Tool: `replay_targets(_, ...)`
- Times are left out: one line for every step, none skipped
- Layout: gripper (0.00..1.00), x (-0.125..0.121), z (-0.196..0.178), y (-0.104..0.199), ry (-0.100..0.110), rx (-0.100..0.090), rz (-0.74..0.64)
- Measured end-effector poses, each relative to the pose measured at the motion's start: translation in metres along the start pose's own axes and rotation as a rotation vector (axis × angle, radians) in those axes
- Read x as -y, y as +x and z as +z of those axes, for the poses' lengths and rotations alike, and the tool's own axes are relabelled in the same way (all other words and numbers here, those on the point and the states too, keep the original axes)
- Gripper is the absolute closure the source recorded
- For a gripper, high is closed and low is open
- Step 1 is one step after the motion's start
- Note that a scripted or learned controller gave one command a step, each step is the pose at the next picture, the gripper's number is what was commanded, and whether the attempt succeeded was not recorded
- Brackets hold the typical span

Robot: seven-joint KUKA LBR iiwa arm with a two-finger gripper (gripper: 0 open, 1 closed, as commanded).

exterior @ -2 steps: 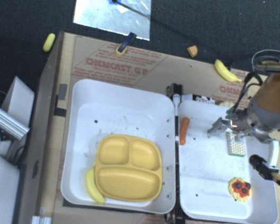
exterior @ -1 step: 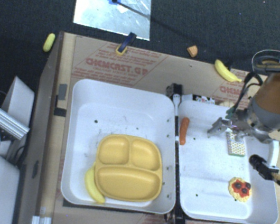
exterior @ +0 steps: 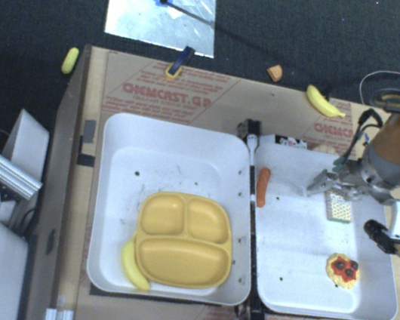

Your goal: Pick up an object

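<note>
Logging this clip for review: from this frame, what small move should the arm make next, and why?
Probably a short descent straight down. The gripper hangs in the right bin at its far right side, directly by the small green-checked item, and nothing shows between its jaws. The hot dog and the pizza toy lie farther off.

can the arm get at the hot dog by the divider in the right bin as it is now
Probably yes. The hot dog lies alone on bare bin floor, nothing on it, and the pincer hangs in the same right bin; the divider alongside may crowd one side.
</note>
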State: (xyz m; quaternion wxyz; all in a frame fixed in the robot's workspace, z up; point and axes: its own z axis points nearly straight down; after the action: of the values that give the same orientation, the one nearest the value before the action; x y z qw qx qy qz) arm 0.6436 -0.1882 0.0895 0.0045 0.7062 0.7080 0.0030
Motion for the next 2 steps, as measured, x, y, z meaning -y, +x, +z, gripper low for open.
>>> replay_targets(0.00,0.009,-0.014,-0.019,0.007,0.000,0.001)
replay_targets(0.00,0.002,-0.023,-0.002,0.007,-0.002,-0.002)
